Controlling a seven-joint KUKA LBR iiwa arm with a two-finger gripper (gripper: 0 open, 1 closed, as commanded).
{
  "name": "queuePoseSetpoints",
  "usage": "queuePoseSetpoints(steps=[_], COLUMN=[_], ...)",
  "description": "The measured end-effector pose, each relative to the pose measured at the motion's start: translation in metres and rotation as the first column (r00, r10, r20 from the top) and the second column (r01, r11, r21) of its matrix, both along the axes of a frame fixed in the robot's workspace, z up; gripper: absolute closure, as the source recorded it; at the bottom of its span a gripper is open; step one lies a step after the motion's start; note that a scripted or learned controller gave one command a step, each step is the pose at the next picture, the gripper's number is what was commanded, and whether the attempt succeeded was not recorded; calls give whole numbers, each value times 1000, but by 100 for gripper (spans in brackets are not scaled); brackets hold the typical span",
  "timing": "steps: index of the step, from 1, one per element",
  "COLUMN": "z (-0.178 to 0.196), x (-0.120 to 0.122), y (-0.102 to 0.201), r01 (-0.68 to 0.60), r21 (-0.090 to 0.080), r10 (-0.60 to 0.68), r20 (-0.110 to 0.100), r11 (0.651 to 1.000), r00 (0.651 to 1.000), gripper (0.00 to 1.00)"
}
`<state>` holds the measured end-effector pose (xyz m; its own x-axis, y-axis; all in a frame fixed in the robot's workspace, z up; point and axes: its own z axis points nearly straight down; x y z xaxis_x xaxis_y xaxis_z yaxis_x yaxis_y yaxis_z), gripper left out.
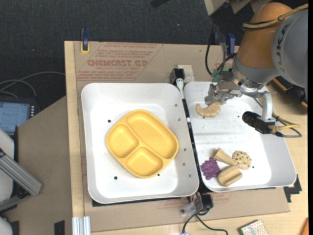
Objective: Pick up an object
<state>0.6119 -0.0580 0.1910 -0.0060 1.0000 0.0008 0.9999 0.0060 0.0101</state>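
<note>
Overhead slanted view of a bench w/ two white bins: the left bin (93,131) holds a yellow divided plate (142,142), the right bin (279,155) holds toy food. Grey/orange arm (274,43) reaches in from the right, its gripper (213,98) low at the far end of the right bin, just above/touching a tan crescent piece (209,110); can't tell its state. Near the front lie a purple grape cluster (210,168), cookie (241,159), tan wedge (222,155) & bread roll (229,176), grouped together.
</note>
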Motion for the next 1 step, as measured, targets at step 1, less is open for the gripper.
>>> queuePoseSetpoints(steps=[1], z=[14], x=[-27], y=[46], r01=[1], r21=[2], r10=[-1], r20=[-12], r11=[1000], r00=[1000], gripper=[100])
